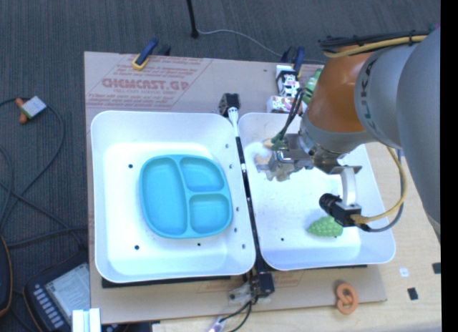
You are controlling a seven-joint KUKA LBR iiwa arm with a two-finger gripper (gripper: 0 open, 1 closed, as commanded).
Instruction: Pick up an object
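- My gripper (280, 164) hangs low in the right bin (372, 255); I can't tell its state.
- Nothing visibly lifted: green object (323, 227) lies near, front-right.
- Grasp and lift remain.

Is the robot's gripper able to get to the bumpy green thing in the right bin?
Probably yes. The green object lies in the open near the front of the right bin, with nothing on top of it. The gripper hangs over the same bin, farther back.

Reaches in from the right, grey with orange band above the wrist, bent downward; pincer (275, 166) low, pointing left, fingers hard to make out.
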